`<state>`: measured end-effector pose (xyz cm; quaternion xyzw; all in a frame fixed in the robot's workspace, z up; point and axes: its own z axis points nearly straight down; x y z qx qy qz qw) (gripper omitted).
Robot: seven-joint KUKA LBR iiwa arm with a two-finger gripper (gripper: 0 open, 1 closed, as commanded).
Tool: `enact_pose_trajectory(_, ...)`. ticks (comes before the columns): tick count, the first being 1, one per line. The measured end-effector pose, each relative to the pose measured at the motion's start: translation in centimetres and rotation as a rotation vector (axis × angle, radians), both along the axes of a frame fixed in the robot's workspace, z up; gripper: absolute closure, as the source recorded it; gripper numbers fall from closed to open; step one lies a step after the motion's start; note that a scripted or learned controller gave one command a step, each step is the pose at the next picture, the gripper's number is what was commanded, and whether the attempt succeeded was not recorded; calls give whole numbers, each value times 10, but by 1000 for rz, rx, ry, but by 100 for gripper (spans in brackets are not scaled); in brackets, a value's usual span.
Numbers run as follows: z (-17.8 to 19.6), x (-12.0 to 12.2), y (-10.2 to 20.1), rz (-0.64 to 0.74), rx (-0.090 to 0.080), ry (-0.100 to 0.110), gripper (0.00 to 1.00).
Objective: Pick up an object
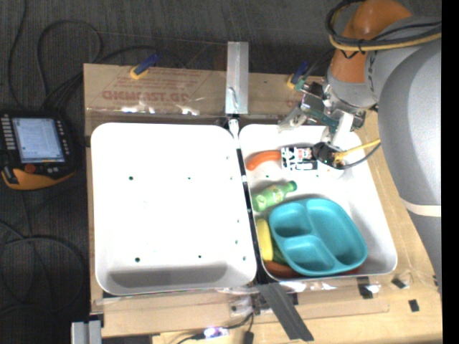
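Observation:
My gripper point(300, 157) hangs low over the back of the right bin point(380, 213), at the end of the grey arm with the orange band. Just to its left lies an orange carrot-shaped piece point(261, 159), close to the gripper but apart from it as far as I can see. In front of them lies a green bottle point(272, 194) on its side. A teal divided tray point(315, 235) fills the front of that bin. A yellow piece point(264, 239) lies along the tray's left side, and a red-orange piece point(280, 269) pokes out under its front edge.
The left bin point(172, 206) is beside the right one, parted by a dark rim. A cardboard sheet point(158, 88) and a metal post point(237, 77) stand behind the bins. A handheld control pendant point(34, 145) lies on the floor at the far left.

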<state>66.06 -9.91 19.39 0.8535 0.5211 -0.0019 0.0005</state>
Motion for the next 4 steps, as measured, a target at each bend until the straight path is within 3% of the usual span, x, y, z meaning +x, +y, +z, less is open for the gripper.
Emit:
enact_pose_trajectory(1,-63,-17,-35,-358,0,-2,0)
enact_pose_trajectory(2,-75,-40,-42,-239,13,-58,0)
enact_pose_trajectory(3,-79,-56,-50,26,-7,-80,0)
enact_pose_trajectory(4,-96,-103,-55,266,-8,-41,0)
